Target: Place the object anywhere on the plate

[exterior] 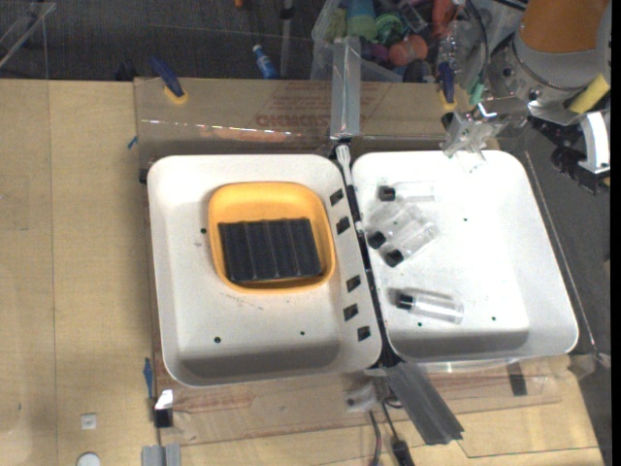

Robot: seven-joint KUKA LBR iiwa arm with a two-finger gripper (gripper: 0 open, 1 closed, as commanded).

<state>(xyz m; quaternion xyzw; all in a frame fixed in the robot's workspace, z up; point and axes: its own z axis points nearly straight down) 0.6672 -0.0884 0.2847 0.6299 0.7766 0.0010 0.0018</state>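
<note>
Vials [408,229], clear plastic with black caps, lie below-left of the pincer [470,136]; light, slippery, roll-prone: grip mid-barrel. Pincer state cannot be determined. Plate [225,202] lies far left.

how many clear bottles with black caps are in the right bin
4, as far as I can tell. One bottle lies near the bin's back, two overlapping bottles sit mid-bin, and one bottle lies nearer the front. Being clear, another could be hidden in the cluster.

Grey arm [568,61] (orange band above wrist).
</note>
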